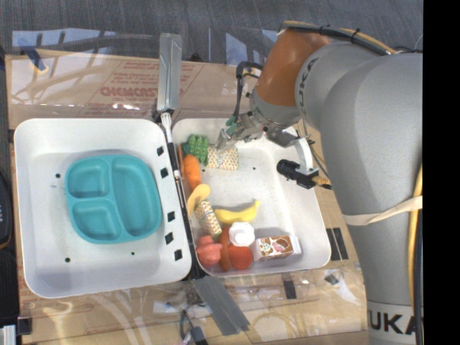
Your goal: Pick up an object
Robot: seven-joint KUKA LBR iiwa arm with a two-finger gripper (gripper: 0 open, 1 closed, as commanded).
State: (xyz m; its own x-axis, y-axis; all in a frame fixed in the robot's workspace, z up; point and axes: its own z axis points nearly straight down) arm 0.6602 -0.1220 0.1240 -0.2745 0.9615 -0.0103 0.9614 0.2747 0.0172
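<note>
Camera view: a patterned packet (227,158) lies at the back of the right bin (309,214), beside a green toy (195,147). Directly over its top edge sits the gripper (228,136); whether it grips anything cannot be told. A teal tray (113,197) fills the left bin (36,192).

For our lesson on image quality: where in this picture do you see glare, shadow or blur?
Camera view: glare washes out the white bin's rim at the left; a soft shadow rings the teal tray; the arm looms large and slightly soft; the food toys stay fairly sharp, such as the banana.
</note>
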